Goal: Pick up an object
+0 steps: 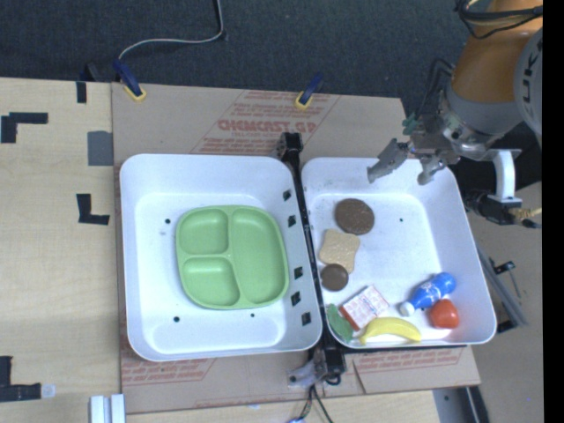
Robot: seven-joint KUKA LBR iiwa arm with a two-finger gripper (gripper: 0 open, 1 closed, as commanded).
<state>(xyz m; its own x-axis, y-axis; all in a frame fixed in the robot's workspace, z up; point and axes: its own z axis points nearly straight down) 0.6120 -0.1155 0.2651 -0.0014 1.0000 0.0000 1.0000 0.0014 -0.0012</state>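
My gripper (406,166) hangs open above the far edge of the right bin (414,236), nothing between its fingers. Below it in that bin lie a dark brown round patty (354,216), a tan bread slice (339,249) and a smaller brown disc (334,278). Near the front of the bin sit a red-and-white packet (364,307), a yellow banana (391,329), a blue bottle (429,293) and a red round object (443,315). A green piece (338,320) peeks out by the packet.
The left bin (150,192) holds a green divided plate (233,256). A black clamp strip (298,227) runs between the two bins. Cardboard (256,122) lies under both bins, and a cable (207,25) trails across the dark floor behind.
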